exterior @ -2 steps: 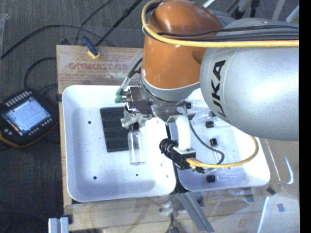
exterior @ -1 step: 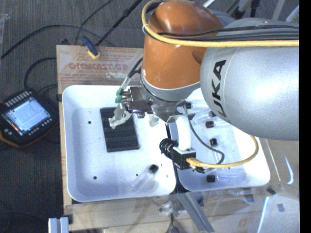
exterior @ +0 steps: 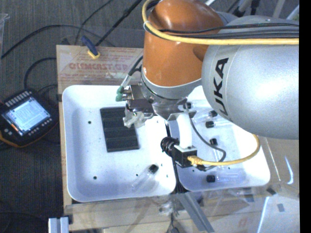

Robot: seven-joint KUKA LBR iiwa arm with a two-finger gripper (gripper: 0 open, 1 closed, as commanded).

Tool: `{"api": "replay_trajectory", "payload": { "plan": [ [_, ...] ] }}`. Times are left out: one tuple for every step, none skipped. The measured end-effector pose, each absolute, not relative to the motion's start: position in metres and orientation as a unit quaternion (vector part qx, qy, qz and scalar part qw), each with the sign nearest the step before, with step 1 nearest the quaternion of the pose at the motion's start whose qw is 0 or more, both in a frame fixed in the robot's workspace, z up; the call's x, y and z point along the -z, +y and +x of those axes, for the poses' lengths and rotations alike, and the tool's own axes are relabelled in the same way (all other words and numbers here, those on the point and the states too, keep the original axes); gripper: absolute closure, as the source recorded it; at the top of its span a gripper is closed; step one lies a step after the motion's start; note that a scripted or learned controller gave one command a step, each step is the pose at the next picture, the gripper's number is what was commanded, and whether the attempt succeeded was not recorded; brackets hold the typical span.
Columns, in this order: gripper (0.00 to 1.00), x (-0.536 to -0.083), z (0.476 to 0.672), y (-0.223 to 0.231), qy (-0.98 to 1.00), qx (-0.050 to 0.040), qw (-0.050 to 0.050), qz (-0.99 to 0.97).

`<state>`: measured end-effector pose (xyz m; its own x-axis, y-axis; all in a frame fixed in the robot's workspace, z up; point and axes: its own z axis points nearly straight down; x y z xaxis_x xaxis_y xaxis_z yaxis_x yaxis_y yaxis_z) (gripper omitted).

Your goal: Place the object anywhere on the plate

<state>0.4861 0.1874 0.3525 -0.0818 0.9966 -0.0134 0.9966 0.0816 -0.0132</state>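
Pincer (exterior: 132,114) over left bin (exterior: 77,144), finger state can't tell, black ridged plate (exterior: 118,129) just left below it, arm (exterior: 233,72) blocking right bin (exterior: 243,178)

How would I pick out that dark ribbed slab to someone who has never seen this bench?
Start at the left white bin, the one nearer the handheld screen on the floor. In its middle lies the dark ribbed slab, a flat black rectangle crossed by grooves, just left of the arm's pincer. It is much the largest dark thing there; the small black piece nearby is a mere speck.
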Motion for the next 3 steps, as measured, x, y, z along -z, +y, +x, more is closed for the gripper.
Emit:
{"api": "replay_trajectory", "payload": {
  "plan": [
    [1.0, -0.431, 0.525, 0.207, 0.868, 0.0033, -0.001, 0.497],
    [1.0, -0.437, 0.527, 0.208, 0.868, 0.0068, -0.001, 0.497],
    [1.0, -0.443, 0.529, 0.209, 0.867, 0.0102, -0.002, 0.497]
  ]
}}
